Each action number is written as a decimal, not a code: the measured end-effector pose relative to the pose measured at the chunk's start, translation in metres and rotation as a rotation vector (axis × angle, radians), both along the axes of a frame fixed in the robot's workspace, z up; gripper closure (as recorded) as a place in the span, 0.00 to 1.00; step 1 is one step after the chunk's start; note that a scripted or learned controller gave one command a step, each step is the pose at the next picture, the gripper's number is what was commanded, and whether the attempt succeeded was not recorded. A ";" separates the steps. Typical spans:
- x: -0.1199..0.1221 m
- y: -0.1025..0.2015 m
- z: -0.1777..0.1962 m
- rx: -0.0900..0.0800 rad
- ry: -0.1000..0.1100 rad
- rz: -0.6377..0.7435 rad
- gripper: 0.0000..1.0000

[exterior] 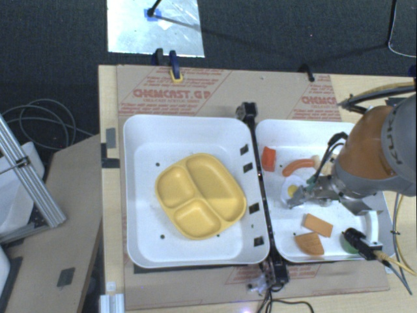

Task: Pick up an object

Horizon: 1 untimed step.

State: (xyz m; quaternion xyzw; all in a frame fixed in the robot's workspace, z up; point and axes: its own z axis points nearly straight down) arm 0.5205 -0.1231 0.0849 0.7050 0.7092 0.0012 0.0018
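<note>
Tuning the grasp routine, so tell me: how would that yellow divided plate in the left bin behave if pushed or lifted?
The yellow divided plate looks moulded and stiff, probably light plastic. Lying flat on the left bin, it would likely slide, not tip. Its low rim may challenge two fingers.

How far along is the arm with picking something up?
Nothing looks lifted yet. The tool is low in the right bin, near a white and yellow item. The orange pieces lie on the bin floor. A clear grasp and lift are left.
</note>
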 end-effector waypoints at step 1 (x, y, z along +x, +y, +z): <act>0.101 0.004 0.001 -0.001 -0.008 0.002 0.00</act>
